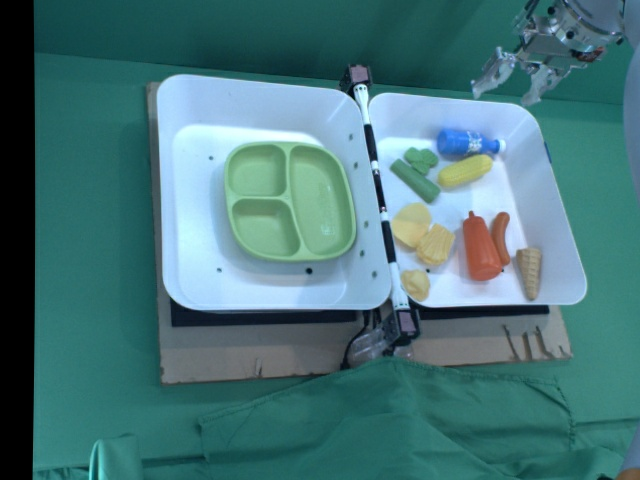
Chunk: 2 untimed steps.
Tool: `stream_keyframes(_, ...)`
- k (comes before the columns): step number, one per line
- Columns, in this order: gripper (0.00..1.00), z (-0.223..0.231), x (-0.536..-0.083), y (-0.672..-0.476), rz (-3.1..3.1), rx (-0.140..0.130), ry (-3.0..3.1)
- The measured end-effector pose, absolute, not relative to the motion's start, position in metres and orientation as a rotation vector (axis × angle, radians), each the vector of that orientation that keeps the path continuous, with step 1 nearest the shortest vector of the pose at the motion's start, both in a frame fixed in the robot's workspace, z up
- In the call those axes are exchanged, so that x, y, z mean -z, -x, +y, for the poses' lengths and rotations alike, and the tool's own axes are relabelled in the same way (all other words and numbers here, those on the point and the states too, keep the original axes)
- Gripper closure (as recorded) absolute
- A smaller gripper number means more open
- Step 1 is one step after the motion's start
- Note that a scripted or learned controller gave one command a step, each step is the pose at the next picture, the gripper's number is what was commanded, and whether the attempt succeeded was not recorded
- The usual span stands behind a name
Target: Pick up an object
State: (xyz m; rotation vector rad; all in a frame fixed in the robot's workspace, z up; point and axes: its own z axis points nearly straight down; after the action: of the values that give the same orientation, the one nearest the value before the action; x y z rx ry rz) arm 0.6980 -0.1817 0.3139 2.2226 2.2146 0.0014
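The tool (512, 80) hangs high at the far right, above the back rim of the right bin (562, 230), its fingers (486, 76) spread apart with nothing between them. Below it and a little toward the middle lies the blue bottle (466, 143), on its side near the bin's back wall, white cap pointing right. Just in front of the bottle, touching or nearly so, sits the yellow corn cob (465, 171), tilted. To the left of those, the green pea pod (414, 180) lies on a slant with a smaller green piece (421, 157) at its upper end.

Farther from the tool, toward the front of the bin: an orange-red bottle (481, 248) lies lengthwise, with a slim red sausage (500, 236) just beside it on the right, and an ice-cream cone (528, 271) near the front right corner. Pale yellow pieces (411, 225) cluster along the left side, one ridged (435, 244), one small (415, 284) by the front wall.

The left bin (190, 118) carries a light green divided plate (290, 200) with three compartments. Both bins sit on the green table (90, 218).
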Motion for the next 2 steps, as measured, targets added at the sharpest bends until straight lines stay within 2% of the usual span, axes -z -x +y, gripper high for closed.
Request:
stream_keyframes(1, 1.0, -0.1825, -0.3284, -0.6987, 2.207, -0.004, -2.22)
stream_keyframes(2, 0.0, -0.1827, -0.3282, -0.6986, 2.207, -0.002, -2.221)
